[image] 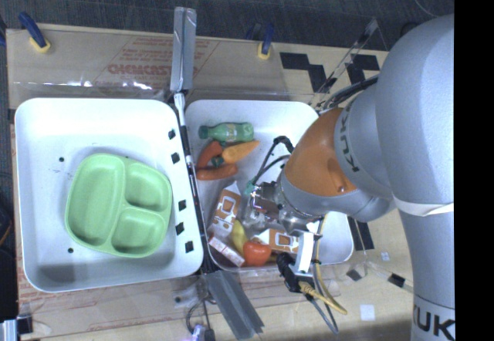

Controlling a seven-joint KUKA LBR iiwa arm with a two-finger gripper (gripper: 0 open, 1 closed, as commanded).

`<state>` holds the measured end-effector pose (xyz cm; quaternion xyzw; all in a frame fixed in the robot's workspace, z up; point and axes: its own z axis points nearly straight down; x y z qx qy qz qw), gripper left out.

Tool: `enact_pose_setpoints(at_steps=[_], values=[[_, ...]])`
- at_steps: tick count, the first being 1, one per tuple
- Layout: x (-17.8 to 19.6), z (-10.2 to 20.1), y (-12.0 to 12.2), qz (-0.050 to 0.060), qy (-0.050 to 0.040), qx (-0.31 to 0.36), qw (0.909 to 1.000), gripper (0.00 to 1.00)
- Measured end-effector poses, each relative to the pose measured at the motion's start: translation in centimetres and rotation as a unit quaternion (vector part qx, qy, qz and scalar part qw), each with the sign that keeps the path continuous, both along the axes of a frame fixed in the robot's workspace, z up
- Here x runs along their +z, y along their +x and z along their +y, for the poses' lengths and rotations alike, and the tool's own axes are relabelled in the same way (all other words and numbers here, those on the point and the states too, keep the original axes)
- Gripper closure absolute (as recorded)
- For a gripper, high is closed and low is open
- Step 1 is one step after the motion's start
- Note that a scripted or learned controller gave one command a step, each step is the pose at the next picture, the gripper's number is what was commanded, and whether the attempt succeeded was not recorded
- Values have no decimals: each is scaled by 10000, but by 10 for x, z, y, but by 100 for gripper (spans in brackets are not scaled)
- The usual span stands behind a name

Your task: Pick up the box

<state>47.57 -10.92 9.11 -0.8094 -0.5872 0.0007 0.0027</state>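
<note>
Looming largest and closest to the lens, the grey arm [417,131] sweeps in from the right, its orange band [324,162] bending down into the right-hand bin [297,112]. Below that band sits the pincer [266,216], low over the clutter at the near end of the bin. How wide it stands and whether it has anything in its grip, I cannot tell: the wrist hardware covers it.

Just left of the pincer lies the box [226,212], white and orange, tilted on the bin floor, close against the wrist but whether touching I cannot say. Another patch of white and orange packaging [281,240] peeks out just under the pincer on the near side. Beside it, toward the front rim, a red tomato [257,252] rests, with a yellow piece [238,235] just left of it.

Farther back from the pincer, toward the far rim, a green bottle [226,132] lies on its side. Between bottle and pincer sits an orange carrot [241,151] and a red-orange vegetable [212,162] next to it, against the left wall.

Well off to the pincer's left, across the divider, the left-hand bin [46,119] carries a green sectioned plate [118,204]. Beyond both bins, blue clamps [35,32] grip the bench edge.
</note>
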Motion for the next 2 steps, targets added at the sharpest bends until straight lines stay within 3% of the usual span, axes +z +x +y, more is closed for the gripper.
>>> enact_pose_setpoints(at_steps=[2], values=[[19,1,0,20,13,50,10000,100]])
